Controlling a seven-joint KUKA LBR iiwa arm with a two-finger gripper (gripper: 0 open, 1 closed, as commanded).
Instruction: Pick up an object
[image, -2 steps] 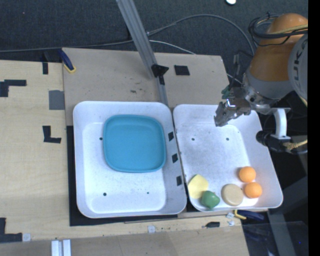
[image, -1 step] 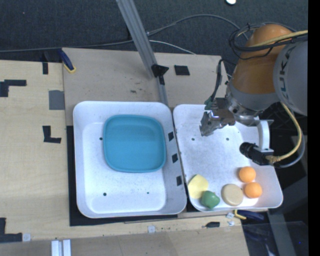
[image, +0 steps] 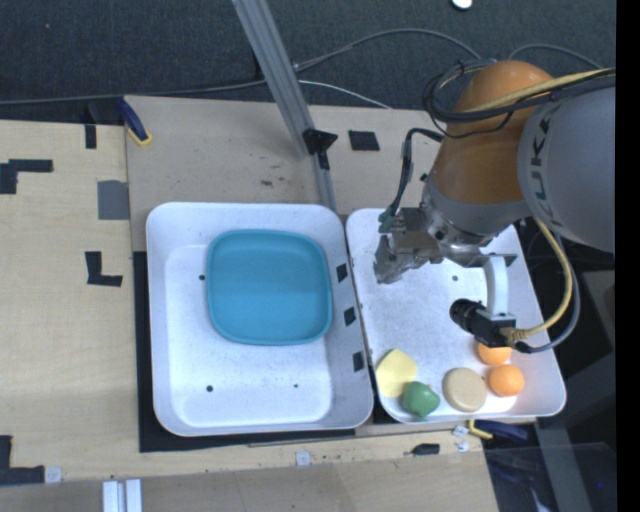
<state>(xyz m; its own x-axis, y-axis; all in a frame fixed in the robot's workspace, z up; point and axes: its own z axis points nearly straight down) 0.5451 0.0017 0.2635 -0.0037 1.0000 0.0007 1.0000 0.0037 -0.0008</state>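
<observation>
My gripper (image: 393, 260) hangs over the upper left part of the right bin (image: 437, 300), above bare bin floor. Nothing shows between or under it. The objects lie along the near edge of that bin: a yellow piece (image: 395, 368), a green piece (image: 420, 399), a beige round piece (image: 464, 389) and two orange balls (image: 506, 380), (image: 491, 352). They are all well below the gripper in the view, apart from it.
The left bin (image: 175, 330) holds a blue square plate (image: 269, 286). A black fitting (image: 472, 317) with a yellow cable sticks out from the arm over the right bin. A metal pole (image: 290, 90) slants across the bench behind the bins.
</observation>
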